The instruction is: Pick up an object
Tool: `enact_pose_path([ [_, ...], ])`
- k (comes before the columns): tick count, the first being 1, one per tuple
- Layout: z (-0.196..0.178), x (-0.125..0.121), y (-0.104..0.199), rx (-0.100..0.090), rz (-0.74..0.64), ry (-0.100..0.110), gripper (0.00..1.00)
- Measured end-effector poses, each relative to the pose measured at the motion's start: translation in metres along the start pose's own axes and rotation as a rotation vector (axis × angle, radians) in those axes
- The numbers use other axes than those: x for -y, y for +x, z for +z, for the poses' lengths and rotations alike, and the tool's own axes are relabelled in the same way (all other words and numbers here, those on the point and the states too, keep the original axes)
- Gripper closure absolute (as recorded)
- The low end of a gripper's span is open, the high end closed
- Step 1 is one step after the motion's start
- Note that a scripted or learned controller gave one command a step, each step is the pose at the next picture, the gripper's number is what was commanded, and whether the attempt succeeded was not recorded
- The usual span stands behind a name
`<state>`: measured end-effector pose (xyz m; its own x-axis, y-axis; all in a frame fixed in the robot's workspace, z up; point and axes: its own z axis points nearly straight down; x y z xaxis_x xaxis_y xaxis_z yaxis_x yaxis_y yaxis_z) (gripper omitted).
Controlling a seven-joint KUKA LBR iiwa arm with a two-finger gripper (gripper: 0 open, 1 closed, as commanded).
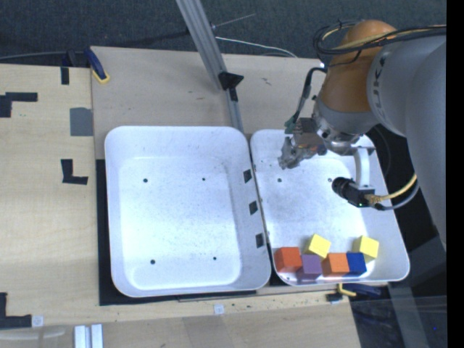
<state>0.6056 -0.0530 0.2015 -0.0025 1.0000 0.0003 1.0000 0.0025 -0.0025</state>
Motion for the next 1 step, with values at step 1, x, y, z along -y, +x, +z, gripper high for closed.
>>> enact_pose_path([
  [1, 0.0104, -0.0114, 0.1121, -0.002, -0.007, -0.001, 1.0],
])
